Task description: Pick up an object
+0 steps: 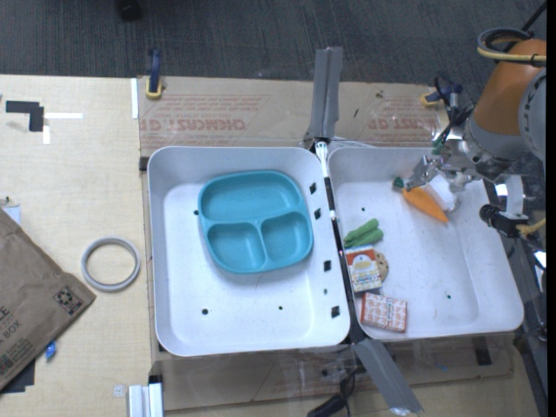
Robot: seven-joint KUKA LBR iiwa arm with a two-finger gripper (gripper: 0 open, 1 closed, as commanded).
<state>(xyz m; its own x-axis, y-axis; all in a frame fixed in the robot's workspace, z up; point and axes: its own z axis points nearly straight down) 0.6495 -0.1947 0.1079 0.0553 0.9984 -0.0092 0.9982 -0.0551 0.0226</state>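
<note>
Gripper at approx. 2 o'clock over right bin, jaws narrow on the green top of an orange toy carrot. Teal divided plate sits in left bin.

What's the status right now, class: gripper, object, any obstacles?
Gripper over right bin, at the orange carrot; grip unconfirmed. Green toy and two packets lie clear, nearer the divider.

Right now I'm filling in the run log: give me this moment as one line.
arm: over right bin | gripper: at carrot, grasp unclear | left bin: blue plate | carrot not lifted clear
</note>
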